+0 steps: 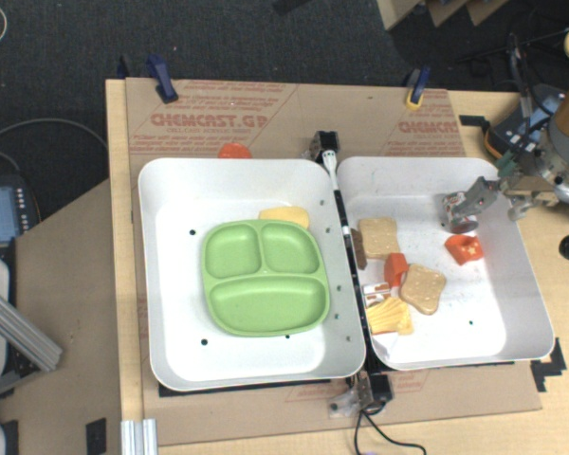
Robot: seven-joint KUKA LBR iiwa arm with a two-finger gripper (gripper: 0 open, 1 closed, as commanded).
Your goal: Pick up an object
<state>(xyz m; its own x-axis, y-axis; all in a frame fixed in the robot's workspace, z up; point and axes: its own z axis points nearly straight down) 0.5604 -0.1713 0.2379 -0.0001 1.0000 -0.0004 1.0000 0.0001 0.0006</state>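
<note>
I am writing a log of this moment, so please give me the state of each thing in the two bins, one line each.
Green plate: upright in left bin, compartments bare.
Yellow piece: lying behind the plate.
Bread slices and: lying flat in right bin.
Fries: lying near the divider.
Red block: on the bin floor, not held.
Gripper: over the right bin, above the red block.

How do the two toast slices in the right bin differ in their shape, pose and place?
The upper toast lies nearly square to the bin, close to the left wall; the lower toast is turned at a slant and lies nearer the bin's middle. The upper toast stands apart from the fries; the lower toast borders them. Both are tan, flat and roughly square.
</note>
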